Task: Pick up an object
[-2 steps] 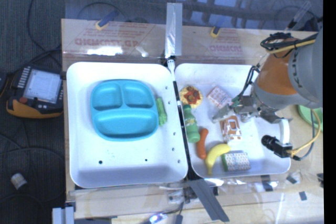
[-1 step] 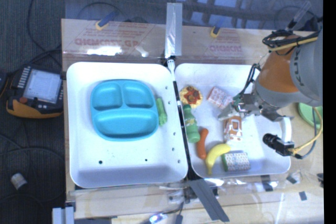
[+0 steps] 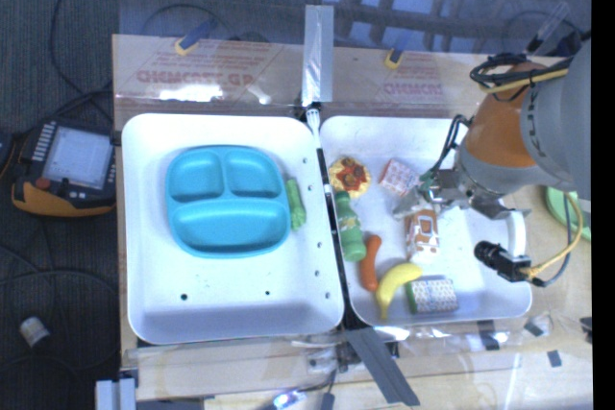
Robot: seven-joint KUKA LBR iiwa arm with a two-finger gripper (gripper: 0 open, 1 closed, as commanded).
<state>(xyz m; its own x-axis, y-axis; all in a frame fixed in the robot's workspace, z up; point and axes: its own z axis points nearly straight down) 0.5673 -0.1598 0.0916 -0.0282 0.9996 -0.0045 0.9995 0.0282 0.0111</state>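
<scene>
Down in the right bin (image 3: pixel 500 302) sits my claw (image 3: pixel 430 197), low over the toys, and I cannot tell if it is wide or narrow because the wrist hides it. I count two white bins on the surface (image 3: pixel 231 72), side by side.

I count one blue plate (image 3: pixel 229 199) in the left bin (image 3: pixel 192 302), with three hollows in it. One small green thing (image 3: pixel 295 204) lies at its 3 o'clock edge, long side running 12 to 6.

In the right bin I count seven toys. One round red and yellow one (image 3: pixel 349 175) is at 11 o'clock of the bin. One pink packet (image 3: pixel 397 175) is just beside the claw, at its 10 o'clock. One orange and white box (image 3: pixel 423 234) lies right under the claw at 6 o'clock, long side running 12 to 6. One green bottle (image 3: pixel 347 226) hugs the left wall. One carrot (image 3: pixel 370 263) points from 12 to 6. One banana (image 3: pixel 395 284) curves from 2 to 7. One can (image 3: pixel 432 295) lies on its side, touching the banana.

My arm (image 3: pixel 538 125) comes in from 3 o'clock, and its orange band (image 3: pixel 495 134) is tipped down toward the bin.
</scene>
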